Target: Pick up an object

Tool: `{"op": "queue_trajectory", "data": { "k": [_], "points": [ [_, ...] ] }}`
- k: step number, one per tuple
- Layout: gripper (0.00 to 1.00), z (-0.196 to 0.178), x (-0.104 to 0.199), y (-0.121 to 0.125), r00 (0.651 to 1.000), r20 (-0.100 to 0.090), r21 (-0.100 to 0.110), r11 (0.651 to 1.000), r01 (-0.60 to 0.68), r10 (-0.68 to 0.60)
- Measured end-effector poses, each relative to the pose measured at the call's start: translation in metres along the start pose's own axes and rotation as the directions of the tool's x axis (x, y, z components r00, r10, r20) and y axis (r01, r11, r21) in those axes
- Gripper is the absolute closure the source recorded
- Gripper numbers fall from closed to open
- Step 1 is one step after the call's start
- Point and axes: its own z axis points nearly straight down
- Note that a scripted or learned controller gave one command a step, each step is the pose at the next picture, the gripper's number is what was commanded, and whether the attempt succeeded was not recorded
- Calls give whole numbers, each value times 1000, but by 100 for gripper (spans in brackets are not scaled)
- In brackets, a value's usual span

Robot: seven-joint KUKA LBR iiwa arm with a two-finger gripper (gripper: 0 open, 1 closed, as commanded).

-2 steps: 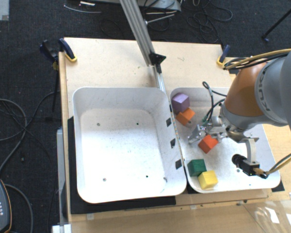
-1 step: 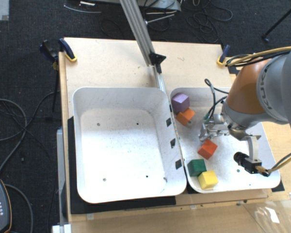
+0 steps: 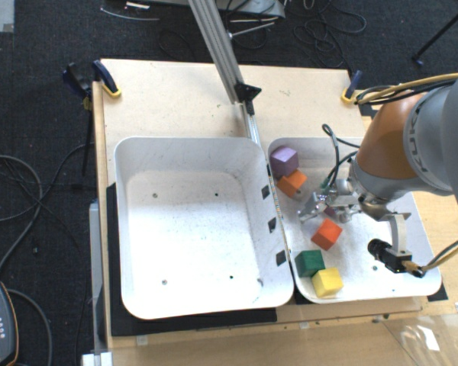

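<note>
The grey arm (image 3: 412, 139) with its orange band comes in from three o'clock and bends down over the right bin (image 3: 424, 269), one of two shallow white bins lying side by side on the table (image 3: 175, 97). Its claw (image 3: 320, 204) hangs low near the middle of that bin, metal fingers pointing toward nine o'clock. Whether those fingers are spread or pressed together I cannot tell, since they blur into cabling and glare; nothing is visibly caught between them.

Five blocks lie in the right bin. A purple cube (image 3: 284, 159) sits at the bin's eleven o'clock corner, with an orange cube (image 3: 293, 182) just beside it toward five o'clock, the two seemingly touching. A second orange block (image 3: 327, 234) rests near the bin's centre, just below the claw at roughly its six o'clock, close to but apparently apart from the fingertips. Further toward six o'clock a green cube (image 3: 309, 262) lies against the bin's left wall, and a yellow cube (image 3: 327, 282) sits beside it at its five o'clock, near the bin's front rim.

The left bin (image 3: 137, 158) lies at nine o'clock from the claw.
</note>
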Motion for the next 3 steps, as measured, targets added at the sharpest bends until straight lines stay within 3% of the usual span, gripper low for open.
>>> {"op": "queue_trajectory", "data": {
  "k": [1,2,3],
  "points": [
    [0,9,10,-33,1000,1,1,1000,0,0],
    [100,0,10,-32,1000,0,0,1000,0,0],
    [100,-94,115,-72,1000,-4,-4,1000,12,-12]
  ]
}}
